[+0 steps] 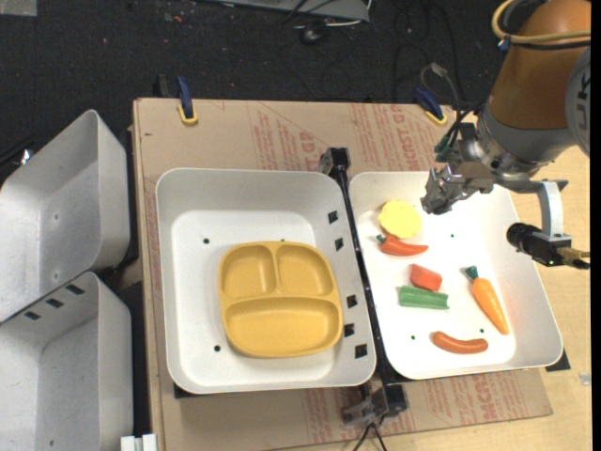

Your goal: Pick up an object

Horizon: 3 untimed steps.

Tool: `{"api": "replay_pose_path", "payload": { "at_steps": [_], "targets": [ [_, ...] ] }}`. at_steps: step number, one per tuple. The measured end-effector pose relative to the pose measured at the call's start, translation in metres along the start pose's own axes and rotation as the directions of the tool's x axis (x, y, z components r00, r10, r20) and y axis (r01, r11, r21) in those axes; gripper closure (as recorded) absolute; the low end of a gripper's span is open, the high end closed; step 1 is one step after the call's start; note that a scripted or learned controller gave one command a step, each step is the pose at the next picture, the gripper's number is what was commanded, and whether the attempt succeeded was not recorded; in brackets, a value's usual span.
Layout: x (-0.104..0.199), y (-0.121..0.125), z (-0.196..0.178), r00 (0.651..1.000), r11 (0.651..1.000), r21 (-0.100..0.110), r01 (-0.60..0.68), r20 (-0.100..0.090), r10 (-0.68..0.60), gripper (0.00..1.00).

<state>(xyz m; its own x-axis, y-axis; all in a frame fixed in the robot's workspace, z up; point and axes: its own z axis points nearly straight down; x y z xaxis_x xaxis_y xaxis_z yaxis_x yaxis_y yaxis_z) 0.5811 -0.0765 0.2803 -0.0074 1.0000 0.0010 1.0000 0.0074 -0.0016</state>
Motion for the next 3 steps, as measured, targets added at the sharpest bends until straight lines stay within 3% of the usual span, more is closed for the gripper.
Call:
{"api": "replay_pose_path", "payload": {
  "at_steps": [3],
  "targets": [
    [0.137,0.013,0.036,1.000,1.000,-0.002,-0.001,0.001,0.001,1.00]
  ]
}}
